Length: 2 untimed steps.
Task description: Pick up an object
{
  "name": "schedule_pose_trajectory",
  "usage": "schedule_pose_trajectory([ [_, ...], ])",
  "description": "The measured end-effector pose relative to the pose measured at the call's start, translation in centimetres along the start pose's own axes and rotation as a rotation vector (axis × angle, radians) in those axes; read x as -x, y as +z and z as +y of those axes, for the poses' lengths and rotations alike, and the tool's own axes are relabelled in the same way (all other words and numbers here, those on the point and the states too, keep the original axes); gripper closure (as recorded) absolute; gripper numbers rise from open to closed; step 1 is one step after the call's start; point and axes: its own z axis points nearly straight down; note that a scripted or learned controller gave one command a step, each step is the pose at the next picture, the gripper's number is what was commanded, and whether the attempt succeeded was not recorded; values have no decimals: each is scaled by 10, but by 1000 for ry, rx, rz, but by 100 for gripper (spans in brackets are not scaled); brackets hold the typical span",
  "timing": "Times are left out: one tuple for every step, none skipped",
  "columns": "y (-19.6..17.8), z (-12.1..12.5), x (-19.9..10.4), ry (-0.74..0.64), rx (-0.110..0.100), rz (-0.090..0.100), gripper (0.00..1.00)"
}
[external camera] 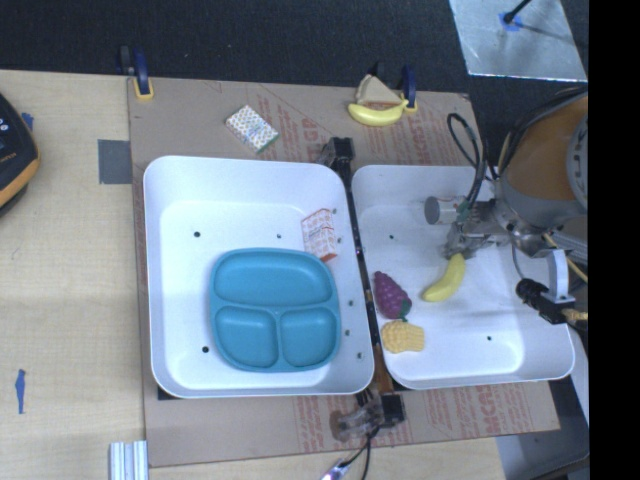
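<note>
Gripper (pixel 462 246) sits low in the right bin (pixel 500 363), w/ its tip right at the top end of the banana (pixel 445 279). We can't tell how it is set or whether it has hold of anything, since the wrist hardware covers that spot from above. Banana lies tilted, upper end under the gripper, lower end toward the bin's middle. Arm (pixel 545 168) comes in from the right, grey w/ the orange band showing, cables looping over the bin's upper right corner.

Other bits in the right bin: purple grapes (pixel 390 293) near the left wall, and a yellow corn piece (pixel 402 337) just below them, close to touching. Both are apart from the banana, to its left.

Left bin (pixel 170 228) has a blue tray (pixel 275 308) w/ three compartments (one wide on top, two smaller below), lying flat in the middle-lower part. We see a small red-and-white packet (pixel 320 234) just above the tray's upper right corner, near the bin's right wall.

Outside the bins, on the cardboard (pixel 200 118): a small patterned packet (pixel 251 127) above the left bin, a second banana (pixel 376 113) w/ a sandwich-like wedge (pixel 378 90) touching it at the top edge, and blue clamps (pixel 141 73) at the cardboard's upper corners. At far left we see part of a black-and-orange device (pixel 14 153) on the bench.
</note>
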Motion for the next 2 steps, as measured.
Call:
schedule_pose_trajectory([
  [-90, -30, -83, 0, 2, 2, 100],
  [-89, -38, -144, 0, 0, 2, 100],
])
